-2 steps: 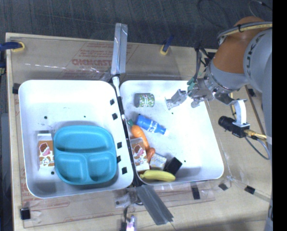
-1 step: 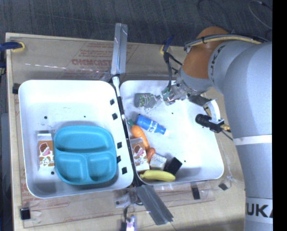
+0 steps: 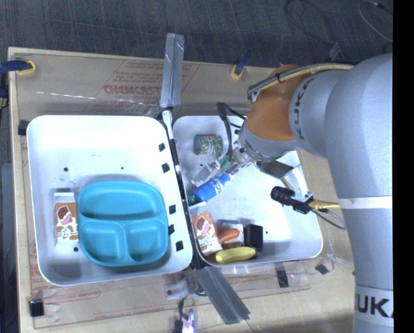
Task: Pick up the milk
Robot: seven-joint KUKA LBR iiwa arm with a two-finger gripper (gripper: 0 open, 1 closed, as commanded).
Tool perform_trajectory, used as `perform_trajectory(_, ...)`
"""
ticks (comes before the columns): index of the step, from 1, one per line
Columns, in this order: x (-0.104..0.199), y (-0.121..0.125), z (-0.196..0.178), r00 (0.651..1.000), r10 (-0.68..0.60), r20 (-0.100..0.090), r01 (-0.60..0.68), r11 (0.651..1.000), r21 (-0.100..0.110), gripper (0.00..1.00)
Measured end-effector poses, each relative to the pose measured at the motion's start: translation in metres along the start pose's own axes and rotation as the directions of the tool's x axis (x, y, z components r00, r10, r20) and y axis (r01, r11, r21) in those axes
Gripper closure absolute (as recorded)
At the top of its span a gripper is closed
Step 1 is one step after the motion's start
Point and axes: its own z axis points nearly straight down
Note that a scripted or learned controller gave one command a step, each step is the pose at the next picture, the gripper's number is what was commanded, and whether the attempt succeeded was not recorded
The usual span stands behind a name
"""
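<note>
Banana [image 3: 235, 254] beside milk [image 3: 205, 232]

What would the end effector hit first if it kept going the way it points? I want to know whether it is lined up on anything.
Probably the blue bottle lying just below-left of the end effector, though depth is unclear from this slanted view.

The arm [image 3: 345, 116] covers much of the right bin's [image 3: 300, 245] far right corner and runs out past the view's right and bottom edges. The blue tray [image 3: 122, 222] hides part of the milk carton [image 3: 66, 222] by the left bin's [image 3: 89, 134] left wall. A second carton [image 3: 206, 232] stands against the right bin's left wall, its print too small to read.
</note>
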Motion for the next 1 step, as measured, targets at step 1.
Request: perform_trajectory(1, -0.0192, 0.0367, -0.0028, 0.959, 0.283, 0.001, -0.283, 0.959, -0.001, 0.0)
